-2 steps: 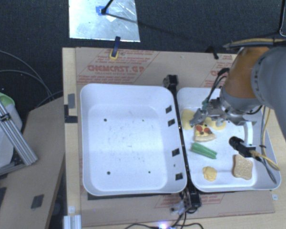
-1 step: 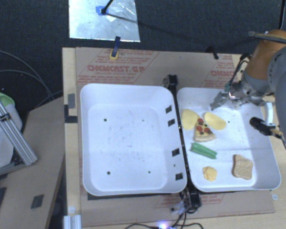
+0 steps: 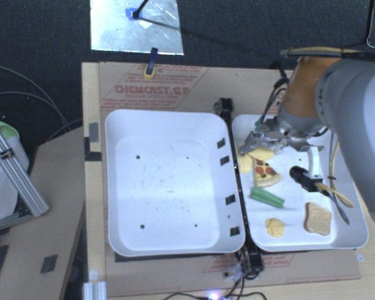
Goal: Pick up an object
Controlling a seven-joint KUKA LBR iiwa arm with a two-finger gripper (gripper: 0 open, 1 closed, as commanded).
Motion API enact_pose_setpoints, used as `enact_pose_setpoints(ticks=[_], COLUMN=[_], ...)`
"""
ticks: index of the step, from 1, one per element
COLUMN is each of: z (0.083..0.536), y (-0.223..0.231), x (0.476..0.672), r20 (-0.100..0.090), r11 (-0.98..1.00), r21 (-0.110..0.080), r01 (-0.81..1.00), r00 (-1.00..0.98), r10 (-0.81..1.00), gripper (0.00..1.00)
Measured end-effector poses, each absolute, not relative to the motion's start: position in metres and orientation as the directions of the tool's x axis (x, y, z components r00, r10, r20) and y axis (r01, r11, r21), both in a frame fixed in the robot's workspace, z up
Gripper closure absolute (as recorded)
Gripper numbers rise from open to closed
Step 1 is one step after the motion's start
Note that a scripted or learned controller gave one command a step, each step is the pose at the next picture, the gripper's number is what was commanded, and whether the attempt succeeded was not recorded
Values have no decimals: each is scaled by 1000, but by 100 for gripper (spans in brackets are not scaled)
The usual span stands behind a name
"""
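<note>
Tool (image 3: 255, 144) low in right bin (image 3: 356, 233), pizza slice (image 3: 265, 172) tip pointing up-left

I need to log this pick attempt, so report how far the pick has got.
Done: the arm has reached into the right bin and brought its hand low at the bin's far left, by a yellow piece and the pizza slice. In hand: nothing visibly lifted. Left: the grasp and lift; the green stick, bread slice and yellow lump lie on the bin floor.
</note>
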State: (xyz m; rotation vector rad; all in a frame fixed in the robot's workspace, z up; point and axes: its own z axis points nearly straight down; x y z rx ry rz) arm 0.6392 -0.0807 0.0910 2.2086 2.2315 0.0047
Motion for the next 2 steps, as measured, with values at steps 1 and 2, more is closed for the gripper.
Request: enact_pose_setpoints(ticks=[1, 2], z=[191, 184], y=[-14, -25], x=[604, 547], r20=[3, 1], r11=[10, 0], r21=[9, -3], r01=[1000, 1000], r00=[-10, 0], r10=[1000, 1000], gripper=[0, 0])
